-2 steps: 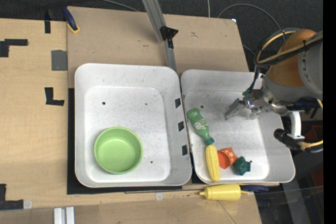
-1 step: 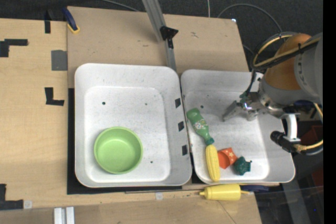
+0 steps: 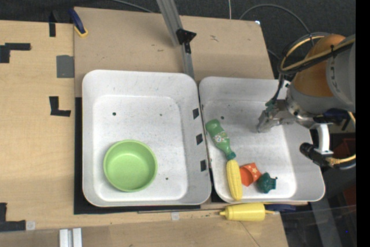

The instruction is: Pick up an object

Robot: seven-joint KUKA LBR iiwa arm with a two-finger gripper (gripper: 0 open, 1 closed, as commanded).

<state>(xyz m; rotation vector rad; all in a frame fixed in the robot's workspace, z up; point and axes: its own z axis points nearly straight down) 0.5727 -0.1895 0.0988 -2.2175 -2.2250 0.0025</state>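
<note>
The right bin (image 3: 243, 92) holds a green bottle (image 3: 219, 137) lying near its left wall, a yellow corn cob (image 3: 233, 179), a small orange piece (image 3: 250, 173) and a dark teal toy (image 3: 266, 183) along its front. My gripper (image 3: 267, 120) hangs over the right half of this bin, above bare floor, right of the bottle and behind the toys. Nothing shows between its fingers. The grey arm with its orange band (image 3: 318, 66) comes in from the right.
A green bowl (image 3: 130, 165) sits in the front left of the left bin (image 3: 139, 81). A yellow bottle-shaped toy (image 3: 245, 212) lies on the bench just outside the right bin's front rim. A grey pole (image 3: 165, 0) slants up behind the bins.
</note>
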